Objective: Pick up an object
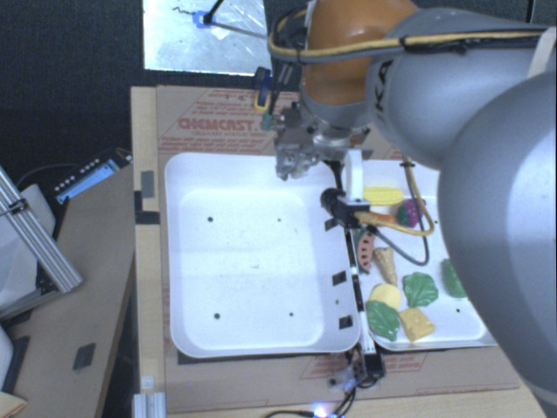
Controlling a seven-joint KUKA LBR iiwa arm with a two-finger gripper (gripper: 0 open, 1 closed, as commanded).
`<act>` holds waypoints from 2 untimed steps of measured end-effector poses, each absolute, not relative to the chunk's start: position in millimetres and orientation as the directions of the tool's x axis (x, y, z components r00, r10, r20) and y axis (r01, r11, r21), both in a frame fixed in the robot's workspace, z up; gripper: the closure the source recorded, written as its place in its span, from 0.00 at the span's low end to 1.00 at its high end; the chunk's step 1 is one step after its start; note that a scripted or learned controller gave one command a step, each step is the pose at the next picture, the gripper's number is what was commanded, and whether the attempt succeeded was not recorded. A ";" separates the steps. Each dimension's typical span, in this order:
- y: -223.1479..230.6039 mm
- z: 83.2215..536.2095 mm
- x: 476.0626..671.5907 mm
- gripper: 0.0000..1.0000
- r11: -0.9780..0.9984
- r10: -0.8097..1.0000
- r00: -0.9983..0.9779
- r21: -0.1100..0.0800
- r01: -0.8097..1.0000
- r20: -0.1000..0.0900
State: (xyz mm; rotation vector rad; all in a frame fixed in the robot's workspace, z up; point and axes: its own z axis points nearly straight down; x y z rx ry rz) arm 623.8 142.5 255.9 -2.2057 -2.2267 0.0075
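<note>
Seen from above at a slant, the worktop [104, 259] carries two shallow white bins side by side. The left bin [244, 259] shows bare floor with a few dark dots. The right bin [435, 333] holds all the candidate objects, clustered near the shared divider [352, 268]: a yellow corn-like piece [383, 197], a purple item [409, 212], a tan cone-shaped piece [385, 266], a green leafy piece [420, 288], a round yellow piece [385, 297], another green piece [381, 320] and a yellow block [418, 324]. Being plastic food shapes lying loose and close together, they probably leave little room to close on one alone.

The grey arm [487, 146] reaches in from the right and covers much of that bin. Its orange band [348, 33] sits above the wrist, and the pincer [291, 165] hangs over the far rim of the left bin, well apart from the objects. How wide it stands I cannot tell, since the view blurs it. Nothing is visibly held, so a pick looks yet to be made.
</note>
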 end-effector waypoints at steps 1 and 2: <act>166.9 211.2 603.7 1.00 0.006 1.000 -0.006 -0.003 1.000 0.000; 239.9 271.6 598.0 1.00 0.011 1.000 -0.011 0.007 1.000 0.005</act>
